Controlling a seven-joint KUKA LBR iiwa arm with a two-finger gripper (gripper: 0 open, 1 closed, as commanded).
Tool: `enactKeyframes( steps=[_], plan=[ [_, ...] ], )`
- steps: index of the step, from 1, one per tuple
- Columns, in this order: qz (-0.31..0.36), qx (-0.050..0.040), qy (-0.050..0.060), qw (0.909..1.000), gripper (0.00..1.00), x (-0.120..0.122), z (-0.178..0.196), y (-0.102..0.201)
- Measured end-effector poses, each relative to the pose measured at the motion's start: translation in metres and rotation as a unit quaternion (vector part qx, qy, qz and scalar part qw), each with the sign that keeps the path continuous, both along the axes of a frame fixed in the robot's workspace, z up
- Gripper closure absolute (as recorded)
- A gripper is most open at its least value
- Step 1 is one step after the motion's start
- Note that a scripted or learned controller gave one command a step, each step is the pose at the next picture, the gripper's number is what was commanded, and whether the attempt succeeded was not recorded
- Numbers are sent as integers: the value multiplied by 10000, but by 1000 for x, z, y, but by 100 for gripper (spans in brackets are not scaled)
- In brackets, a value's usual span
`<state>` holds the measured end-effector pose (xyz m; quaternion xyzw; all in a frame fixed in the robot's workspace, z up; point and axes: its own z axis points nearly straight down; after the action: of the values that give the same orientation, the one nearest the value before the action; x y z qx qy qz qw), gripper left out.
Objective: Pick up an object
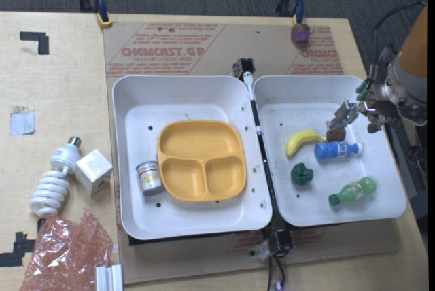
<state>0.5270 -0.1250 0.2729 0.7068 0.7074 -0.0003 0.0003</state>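
Observation:
In the right bin (380, 211) lie a yellow banana (302, 141), a blue bottle (336, 150) on its side, a dark green lump (302, 174) and a green bottle (353, 191). My gripper (340, 118) hangs over the right bin's upper right part, just above the blue bottle's left end and to the right of the banana. A small brown piece (334, 135) sits right under the gripper, against the blue bottle. The arm (401, 89) reaches in from the right edge.
The left bin (129, 147) holds a yellow divided tray (202, 160) and a small can (147, 178) beside it. On the bench to the left lie a spiral light bulb (54, 181), a white cube (94, 170) and crumpled reddish plastic (64, 252). A purple item (300, 32) sits behind the bins.

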Motion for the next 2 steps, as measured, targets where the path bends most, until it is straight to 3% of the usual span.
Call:
enactKeyframes(
  steps=[1, 2],
  plan=[
    [-17, -30, -65, 10000, 0, 19, -165, -35],
    [-13, 5, 3, 10000, 0, -26, -181, -4]
  ],
)
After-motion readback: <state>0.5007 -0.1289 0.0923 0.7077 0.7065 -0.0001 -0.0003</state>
